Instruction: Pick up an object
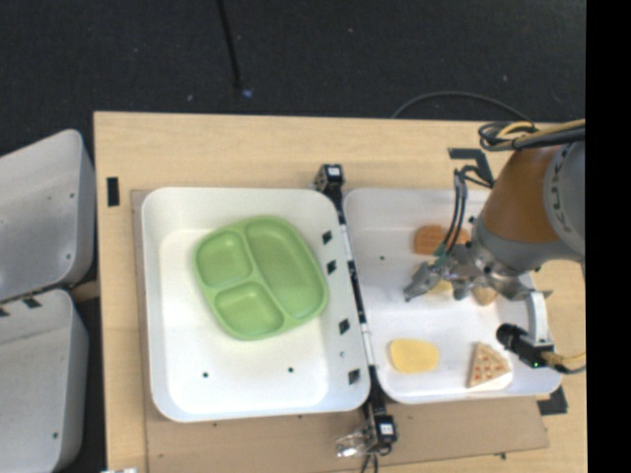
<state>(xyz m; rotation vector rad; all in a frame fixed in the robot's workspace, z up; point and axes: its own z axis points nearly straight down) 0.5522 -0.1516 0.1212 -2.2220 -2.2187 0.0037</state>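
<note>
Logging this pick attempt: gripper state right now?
Gripper: low in the right bin, near the orange-brown piece; open or closed cannot be told from this view, and nothing is visibly held.

A light wooden bench [237,151] carries two shallow white bins side by side, their inner rims touching along a row of black clips. The left bin [163,363] and the right bin [380,225] sit square to the board, with bare wood showing as a border along the far and left sides. A small black fitting [329,176] stands on the bench at the far end of the seam between the bins.
</note>
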